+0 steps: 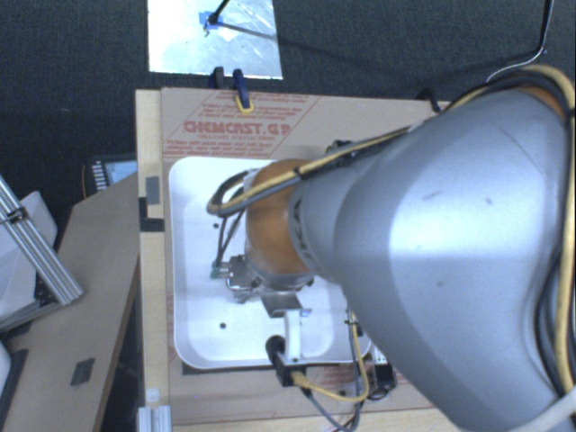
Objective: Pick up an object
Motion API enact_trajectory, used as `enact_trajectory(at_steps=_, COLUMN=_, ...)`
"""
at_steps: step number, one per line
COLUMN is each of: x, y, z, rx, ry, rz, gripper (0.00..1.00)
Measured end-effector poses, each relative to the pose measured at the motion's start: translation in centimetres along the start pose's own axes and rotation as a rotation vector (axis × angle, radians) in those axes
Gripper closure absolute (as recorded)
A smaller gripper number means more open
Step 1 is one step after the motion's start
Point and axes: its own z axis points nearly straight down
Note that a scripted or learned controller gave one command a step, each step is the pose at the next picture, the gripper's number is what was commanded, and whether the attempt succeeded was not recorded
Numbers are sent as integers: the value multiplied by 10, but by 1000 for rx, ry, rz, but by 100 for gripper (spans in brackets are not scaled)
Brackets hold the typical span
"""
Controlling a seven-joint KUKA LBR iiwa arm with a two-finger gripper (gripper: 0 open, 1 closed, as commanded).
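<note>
While my arm [450,259] leans across the white bin [193,241], its bulk hides my gripper.
Whether I grasp anything I cannot tell; any object for picking lies hidden beneath my orange band [270,228].

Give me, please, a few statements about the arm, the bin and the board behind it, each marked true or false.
1. The arm reaches in over the white bin from the view's right. True.
2. The band above the wrist is blue. False: the orange band is what sits there.
3. A board with red lettering lies at the far side of the bin. True.
4. The bin under the arm is black. False: it is white.
5. A yellow cable loops near the bin's near edge. True.
6. The shiny sheet lies inside the bin. False: it lies on the dark floor beyond the board.
</note>
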Motion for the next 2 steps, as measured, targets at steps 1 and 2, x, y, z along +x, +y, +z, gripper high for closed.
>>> enact_trajectory(at_steps=1, x=1, y=0, z=-11, rx=-1, ry=0, rz=-1, gripper=100)
enact_trajectory(at_steps=2, x=1, y=0, z=-22, rx=0, ry=1, rz=1, gripper=100)
